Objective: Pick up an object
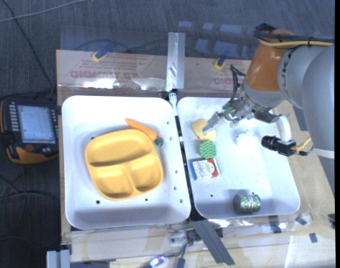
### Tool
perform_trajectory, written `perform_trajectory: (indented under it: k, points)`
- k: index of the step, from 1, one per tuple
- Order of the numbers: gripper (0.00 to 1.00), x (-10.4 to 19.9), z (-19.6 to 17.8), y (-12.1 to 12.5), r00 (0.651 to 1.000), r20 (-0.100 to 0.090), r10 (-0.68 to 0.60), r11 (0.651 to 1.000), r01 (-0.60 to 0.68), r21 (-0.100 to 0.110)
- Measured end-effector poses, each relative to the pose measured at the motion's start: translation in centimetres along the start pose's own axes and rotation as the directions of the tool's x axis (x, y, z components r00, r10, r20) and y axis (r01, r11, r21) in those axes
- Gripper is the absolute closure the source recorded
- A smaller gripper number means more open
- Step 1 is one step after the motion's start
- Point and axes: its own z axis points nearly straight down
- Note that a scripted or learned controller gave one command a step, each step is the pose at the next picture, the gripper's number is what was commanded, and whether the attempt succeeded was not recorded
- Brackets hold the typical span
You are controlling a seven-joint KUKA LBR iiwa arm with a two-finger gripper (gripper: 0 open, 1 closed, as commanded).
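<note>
Camera view
Bench: two white bins side by side, seen from above at a slant; cardboard sheet behind them, dark carpet around
Left bin (75, 205): holds a yellow tray and a carrot
Tray (124, 163): yellow, three compartments, lies flat in the middle of the left bin, turned a little askew
Carrot (142, 128): orange with a green end, lies at the tray's far right edge, touching it, close to the wall between the bins
Right bin (276, 177): holds four loose things, all in its left and near parts
Yellow piece (201, 128): pale yellow, rounded, in the far left part of the right bin, just under the gripper tips
Green piece (207, 148): small, round, dotted surface, just in front of the yellow piece, touching or nearly touching it
Packet (205, 168): flat, white with red and blue print, just in front of the green piece
Can (247, 203): green and silver, lies on its side near the front wall of the right bin, well apart from the rest
Arm (303, 88): grey with an orange band, comes in from the right over the far half of the right bin
Gripper (213, 123): slanted down to the left, its tips at the yellow piece; cannot tell whether it is released or clenched, and nothing is seen lifted
Pendant (30, 128): screen unit with orange edge, on the carpet left of the bench
</note>
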Motion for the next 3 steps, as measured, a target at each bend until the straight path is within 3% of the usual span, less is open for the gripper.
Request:
perform_trajectory:
  k: [1,2,3]
  points:
    - [0.00,1.30,3.28,3.33,1.000,0.003,0.008,1.000,-0.008,-0.010]
    - [1.00,1.35,2.29,3.37,1.000,0.003,0.007,1.000,-0.007,-0.011]
    - [0.00,1.35,2.30,3.36,1.000,0.003,0.007,1.000,-0.007,-0.011]
